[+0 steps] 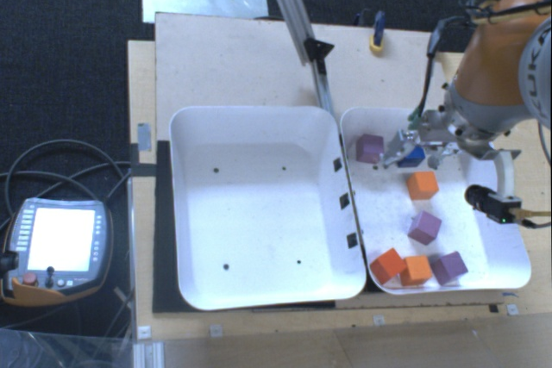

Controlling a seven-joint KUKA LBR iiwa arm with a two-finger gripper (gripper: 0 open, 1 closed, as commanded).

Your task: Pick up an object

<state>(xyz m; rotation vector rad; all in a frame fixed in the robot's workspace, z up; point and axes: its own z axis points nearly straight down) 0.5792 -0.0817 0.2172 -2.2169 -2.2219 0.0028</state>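
Camera view: gripper [405, 152] low in right bin [509, 271], blue block [414, 156] at tips — grip state unclear; confirm hold before lifting straight, clear of purple block [370, 147]

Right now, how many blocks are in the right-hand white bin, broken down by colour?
Purple cube blocks: 3
Orange cube blocks: 3
Blue block: 1, at the gripper, partly hidden
Total: 7, all in the right white bin
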